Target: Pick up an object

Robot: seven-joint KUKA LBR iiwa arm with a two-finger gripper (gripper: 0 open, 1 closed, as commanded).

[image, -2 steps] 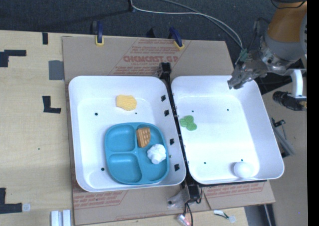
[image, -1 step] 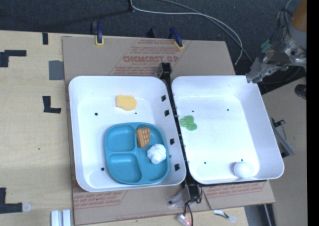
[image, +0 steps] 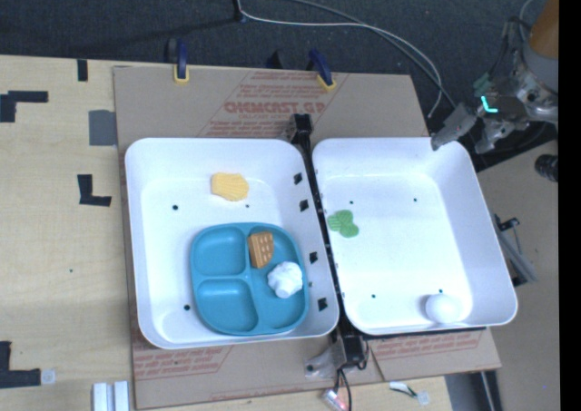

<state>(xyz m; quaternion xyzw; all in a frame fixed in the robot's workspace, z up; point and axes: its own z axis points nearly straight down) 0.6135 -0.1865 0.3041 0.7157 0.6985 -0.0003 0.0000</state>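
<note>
Claw of a grey robot arm hangs at the far right corner of the right bin, just outside its rim, with nothing between its fingers; whether they stand wide or narrow cannot be told from this slanted overhead view. Every candidate for the pick lies untouched. In the right bin a small green object rests near the divider and a white ball sits in the near right corner, both well apart from the claw. In the left bin a yellow object lies on the bin floor beside a blue compartment tray, which carries a tan waffle-like piece and a crumpled white item. Both bins sit on a cardboard-covered surface. By the look of things the task has barely begun: no object chosen, approached or lifted, and the whole reach, descent and grasp remain.
</note>
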